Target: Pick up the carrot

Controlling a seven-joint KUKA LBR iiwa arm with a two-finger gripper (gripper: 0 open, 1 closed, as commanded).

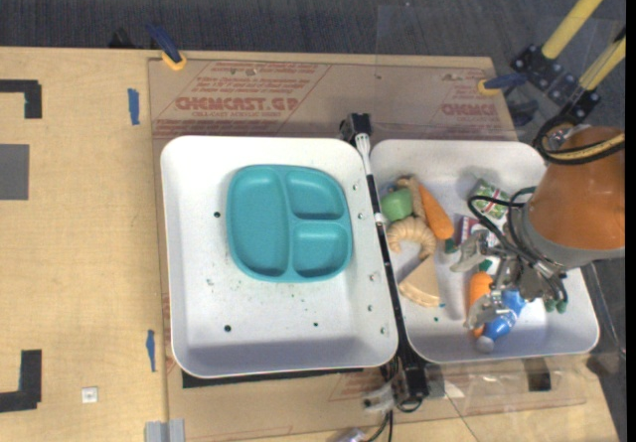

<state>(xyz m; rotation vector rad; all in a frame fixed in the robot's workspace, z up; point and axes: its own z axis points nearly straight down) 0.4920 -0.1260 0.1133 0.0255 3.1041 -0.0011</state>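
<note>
Worktop (79, 261): a pale wooden surface is carrying two shallow white bins side by side, with a brown cardboard sheet (298, 97) lying under their far edges.
Left bin (199, 321): it is holding a teal divided plate (290, 222), which is lying flat near the bin's middle.
Right bin (566, 331): it is holding a scatter of small toy foods.
Carrot (433, 213): the orange carrot is lying tilted in the upper left part of the right bin, just beside a green round piece (397, 205) on its left and a pale croissant-like piece (411, 234) below it.
Other items: a beige wedge (421, 285) is resting nearer the bin's front left; a green and white packet (489, 200) is sitting near the far wall.
Arm: its orange band (586, 202) is hanging over the right side of the right bin.
End effector (494, 303): it is hovering low over the front right part of the right bin, well apart from the carrot; a small orange piece (480, 288) and a blue piece (504, 315) are sitting right by it, and I cannot tell how its jaws are standing.
</note>
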